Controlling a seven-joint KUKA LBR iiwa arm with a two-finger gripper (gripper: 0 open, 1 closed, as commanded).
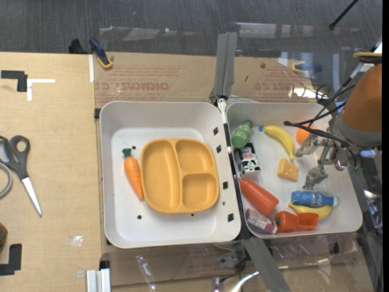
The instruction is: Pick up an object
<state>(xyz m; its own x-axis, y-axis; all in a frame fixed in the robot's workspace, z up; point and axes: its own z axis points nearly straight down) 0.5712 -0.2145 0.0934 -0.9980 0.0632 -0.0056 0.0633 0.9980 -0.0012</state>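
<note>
My gripper (309, 162) hangs over the right part of the right bin (349, 224), open, with nothing between its fingers. One finger (302, 147) points toward the yellow banana (280, 139). The other finger (315, 177) is just above the blue bottle (312, 198). A yellow cheese wedge (288, 170) lies just left of the gripper. An orange ball (302, 134) sits partly hidden behind the wrist. The bin also holds a green bottle (241, 134), a black-and-white carton (248, 161), a red bottle (258, 195), a red pepper (285, 221) and a second banana (314, 211).
The left bin (115, 224) holds a yellow divided plate (180, 175) and a carrot (132, 173). Scissors (21, 172) lie on the bench at far left. A blue clamp (100, 52) sits at the back. Black cables trail from the arm at the right.
</note>
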